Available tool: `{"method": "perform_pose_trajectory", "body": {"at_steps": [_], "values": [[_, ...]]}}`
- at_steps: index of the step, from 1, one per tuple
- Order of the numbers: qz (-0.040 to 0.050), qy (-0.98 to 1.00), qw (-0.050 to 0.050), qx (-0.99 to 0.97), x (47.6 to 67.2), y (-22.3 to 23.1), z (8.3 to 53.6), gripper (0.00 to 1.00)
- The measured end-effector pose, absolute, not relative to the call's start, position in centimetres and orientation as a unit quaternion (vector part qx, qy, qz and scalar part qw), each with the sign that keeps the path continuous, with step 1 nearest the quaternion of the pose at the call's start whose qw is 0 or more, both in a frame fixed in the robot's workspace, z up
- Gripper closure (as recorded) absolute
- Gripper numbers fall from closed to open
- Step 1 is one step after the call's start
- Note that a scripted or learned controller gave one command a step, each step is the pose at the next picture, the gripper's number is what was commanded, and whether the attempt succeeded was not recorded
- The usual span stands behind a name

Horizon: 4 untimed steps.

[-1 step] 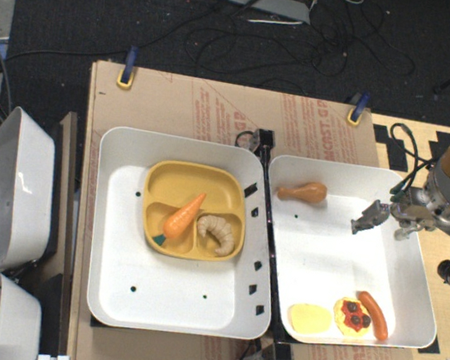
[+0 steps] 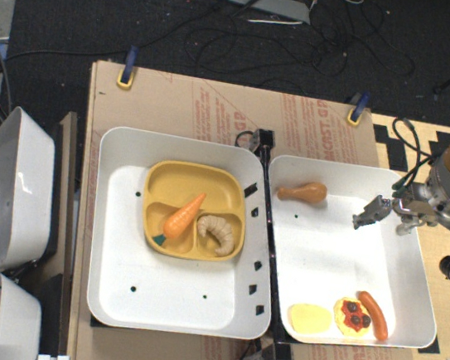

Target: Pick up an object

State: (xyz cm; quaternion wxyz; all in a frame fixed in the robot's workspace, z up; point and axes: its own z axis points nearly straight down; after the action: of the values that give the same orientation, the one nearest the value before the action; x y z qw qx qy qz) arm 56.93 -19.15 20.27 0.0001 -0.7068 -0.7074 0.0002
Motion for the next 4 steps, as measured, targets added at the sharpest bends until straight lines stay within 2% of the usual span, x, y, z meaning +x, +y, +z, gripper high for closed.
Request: {"method": "perform_pose_trajectory", "body": {"at_steps": [2, 3, 4], "values": [[0.0013, -0.706, 0.002, -0.708, 55.5, -18.9, 10.2, 0.0], [0.0005, -0.707, 0.001, -0.708, 55.5, -18.9, 9.2, 0.0], [-0.0001, -0.707, 0.0, -0.708, 55.5, -18.9, 10.2, 1.0]]}}
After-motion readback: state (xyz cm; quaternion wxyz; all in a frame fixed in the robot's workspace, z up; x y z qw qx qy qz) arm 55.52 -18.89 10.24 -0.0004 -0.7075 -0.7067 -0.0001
